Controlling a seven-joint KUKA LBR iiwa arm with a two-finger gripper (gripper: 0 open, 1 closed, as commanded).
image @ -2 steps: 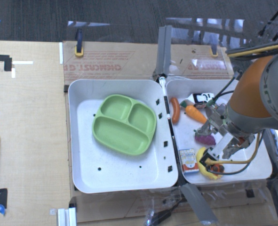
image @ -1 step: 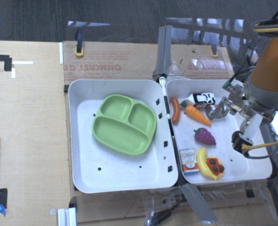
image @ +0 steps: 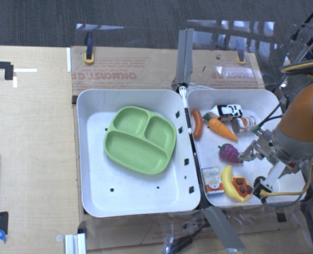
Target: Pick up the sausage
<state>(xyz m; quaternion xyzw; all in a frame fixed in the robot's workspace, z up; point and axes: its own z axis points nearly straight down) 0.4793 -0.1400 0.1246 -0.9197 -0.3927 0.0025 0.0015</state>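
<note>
Nearest edge of the right bin (image: 270,95): a small carton (image: 212,178) with a red and white label lies flat by the divider, and just right of it a banana (image: 228,181) curves beside a pizza slice (image: 242,188), the two touching

Tool (image: 250,153) sits low over the right bin's middle, right of a purple grape bunch (image: 229,153) and close to it. Whether it is released or clenched cannot be told; the tip is a blur of grey metal. Nothing seen between its fingers. The grey arm (image: 300,121) with its orange band comes in from the right edge, cables trailing over the bin rim

Further back, a carrot (image: 222,129) lies slantwise, tip toward the grapes. The sausage (image: 197,124), red-orange, lies lengthwise against the divider wall at the right bin's left side, left of the carrot and well apart from the tool. Behind the carrot, a black and white toy car (image: 230,110) and a small bottle-like item (image: 245,123) on its side

Left bin (image: 87,157): a green divided plate (image: 140,139) with three compartments, tilted slightly in plan, roughly central

Both bins rest on the table (image: 29,142), light wood at left
</note>
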